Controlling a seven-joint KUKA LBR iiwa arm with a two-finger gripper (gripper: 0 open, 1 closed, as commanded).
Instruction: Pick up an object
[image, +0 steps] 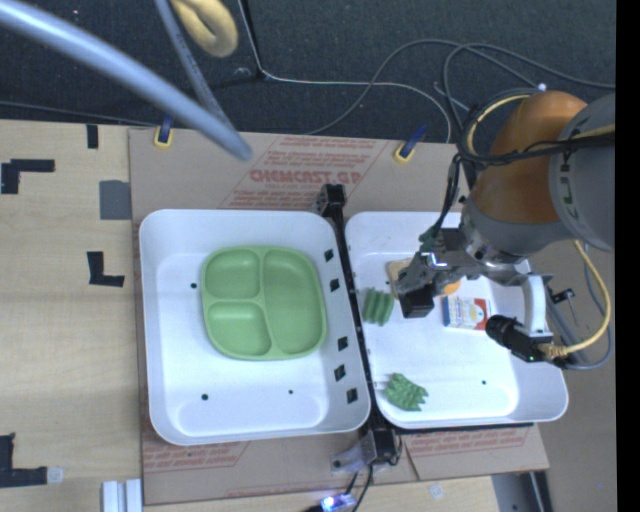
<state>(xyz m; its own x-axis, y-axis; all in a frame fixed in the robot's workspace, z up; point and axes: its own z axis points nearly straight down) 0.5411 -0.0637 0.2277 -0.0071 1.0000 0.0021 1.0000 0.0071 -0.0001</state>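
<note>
My gripper (416, 292) hangs over the right bin (520, 405), near its left middle, with the orange-banded arm (525, 170) behind it. A small green ribbed piece (377, 306) lies just left of the gripper by the divider. A white carton with orange and blue print (466, 313) lies just right of it. A tan piece (400, 272) peeks out under the gripper's upper side. A green leafy toy (405, 392) rests near the bin's front edge. I see nothing clearly between the fingers.
The left bin (170, 400) holds a green divided plate (264, 302). Black clips (341, 345) line the divider between the bins. Cables (400, 70) trail across the back, and a grey pole (130, 70) crosses the top left.
</note>
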